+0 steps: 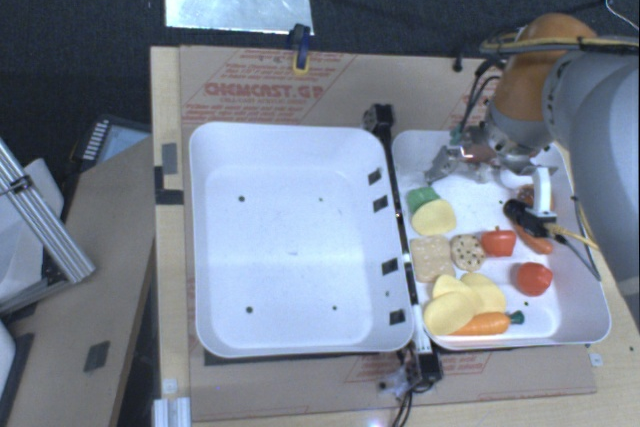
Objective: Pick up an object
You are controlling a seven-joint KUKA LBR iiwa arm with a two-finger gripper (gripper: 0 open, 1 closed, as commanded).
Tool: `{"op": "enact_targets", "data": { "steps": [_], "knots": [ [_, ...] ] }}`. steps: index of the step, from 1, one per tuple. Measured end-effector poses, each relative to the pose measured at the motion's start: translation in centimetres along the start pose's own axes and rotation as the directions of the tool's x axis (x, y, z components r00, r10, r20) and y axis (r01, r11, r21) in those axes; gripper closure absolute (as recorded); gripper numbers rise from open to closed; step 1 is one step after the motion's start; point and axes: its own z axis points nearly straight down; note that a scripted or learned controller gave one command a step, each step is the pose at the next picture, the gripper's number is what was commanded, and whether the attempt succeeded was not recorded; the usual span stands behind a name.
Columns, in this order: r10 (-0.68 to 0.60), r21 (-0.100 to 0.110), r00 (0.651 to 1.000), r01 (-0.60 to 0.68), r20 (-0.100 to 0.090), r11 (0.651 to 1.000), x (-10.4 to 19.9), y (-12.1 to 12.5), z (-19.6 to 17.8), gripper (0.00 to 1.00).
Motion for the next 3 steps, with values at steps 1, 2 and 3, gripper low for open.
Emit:
{"op": "enact_targets", "data": {
  "steps": [1,2,3],
  "knots": [
    [-0.003,-0.005,1.0,0.003,0.0,1.0,0.1,0.2,-1.5,1.0],
    [-0.011,-0.021,1.0,0.011,-0.002,1.0,8.6,0.3,-25.1,1.0],
    [-0.012,-0.016,1.0,0.012,-0.004,1.0,16.1,0.1,-36.5,1.0]
  ]
}}
